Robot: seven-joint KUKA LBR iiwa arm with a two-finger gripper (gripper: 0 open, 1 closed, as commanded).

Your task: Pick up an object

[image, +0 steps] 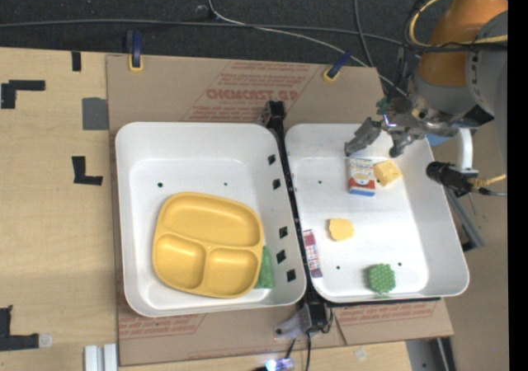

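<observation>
End effector (381, 141) spread open above the far end of the right bin (429, 233), holding nothing.

The grey arm (462, 39) with its orange band reaches in from the right, and its two fingers (360, 138) stand apart, just over the bin's back wall. Directly below them lie a small white carton (361, 176) with red and blue print and a pale yellow block (386, 172) touching its right side. Nearer the middle of that bin sits a yellow-orange piece (340, 229), and a green knobbly object (380, 278) rests near the front edge. A slim pink-labelled packet (310, 251) lies along the left wall. The left bin (136, 196) holds a yellow divided tray (209, 243) with something green (265, 269) tucked beside its right edge. Both bins rest on brown cardboard (239, 89) on the table (49, 213).
</observation>
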